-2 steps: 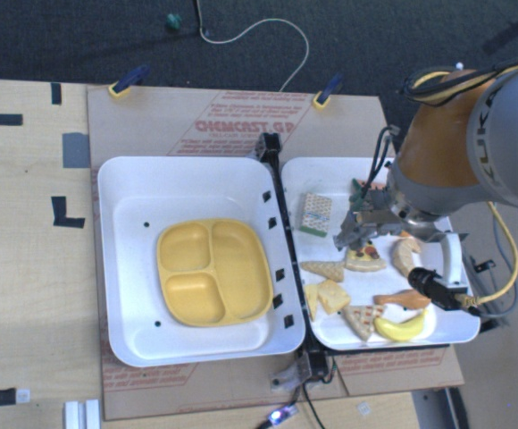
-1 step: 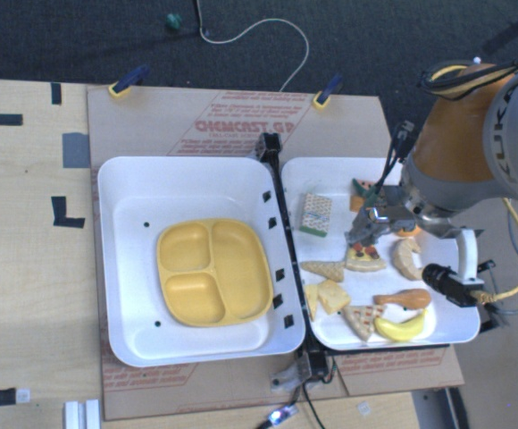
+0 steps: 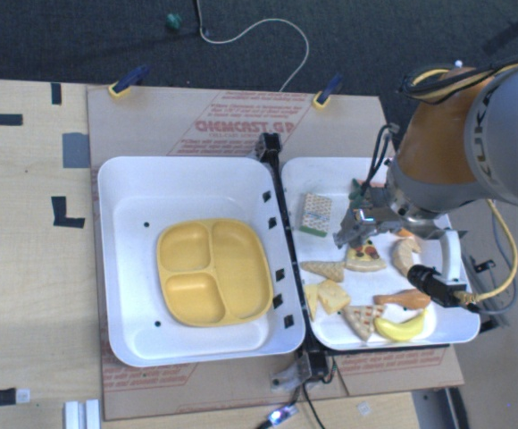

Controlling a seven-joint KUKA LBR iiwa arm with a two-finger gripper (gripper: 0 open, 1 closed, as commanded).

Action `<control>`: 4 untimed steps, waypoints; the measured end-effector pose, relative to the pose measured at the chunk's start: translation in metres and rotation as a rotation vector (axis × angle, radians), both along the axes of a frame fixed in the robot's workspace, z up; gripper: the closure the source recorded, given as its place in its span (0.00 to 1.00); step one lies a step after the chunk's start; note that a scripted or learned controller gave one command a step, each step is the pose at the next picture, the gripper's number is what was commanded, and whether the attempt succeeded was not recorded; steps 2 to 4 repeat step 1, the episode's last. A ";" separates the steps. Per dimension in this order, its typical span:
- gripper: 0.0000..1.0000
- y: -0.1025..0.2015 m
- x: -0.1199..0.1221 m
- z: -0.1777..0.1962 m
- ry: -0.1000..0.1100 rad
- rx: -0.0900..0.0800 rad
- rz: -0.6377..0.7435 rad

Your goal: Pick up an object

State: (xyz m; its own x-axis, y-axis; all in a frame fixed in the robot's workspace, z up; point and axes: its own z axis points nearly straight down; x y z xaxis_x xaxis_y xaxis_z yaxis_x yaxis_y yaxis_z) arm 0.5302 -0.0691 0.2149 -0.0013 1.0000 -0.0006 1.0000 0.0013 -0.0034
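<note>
The right bin [image 3: 330, 170] holds several toy foods: a green-and-beige cracker packet [image 3: 315, 213], a bread slice [image 3: 323, 270], a cheese wedge [image 3: 331, 298], a pizza slice [image 3: 359, 321], a banana [image 3: 405, 327], an orange drumstick [image 3: 403, 299], a round pizza-like piece [image 3: 364, 258] and a beige piece [image 3: 405, 256]. My gripper [image 3: 357, 231] hangs low over the middle of this bin, just above the round pizza-like piece. Its dark fingers [image 3: 349, 232] point down and left. Nothing is visibly held between them.
The left bin [image 3: 121, 204] holds a yellow sectioned plate [image 3: 213, 270]. A black divider clip [image 3: 269, 147] sits between the bins. The grey-and-orange arm [image 3: 455, 141] covers the right bin's far right side. Cardboard [image 3: 232, 119] lies under both bins.
</note>
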 end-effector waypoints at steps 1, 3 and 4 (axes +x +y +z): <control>1.00 -0.014 -0.002 0.003 -0.002 0.000 -0.001; 1.00 -0.014 -0.002 0.003 -0.002 0.000 -0.001; 1.00 -0.014 -0.002 0.003 -0.002 0.000 -0.001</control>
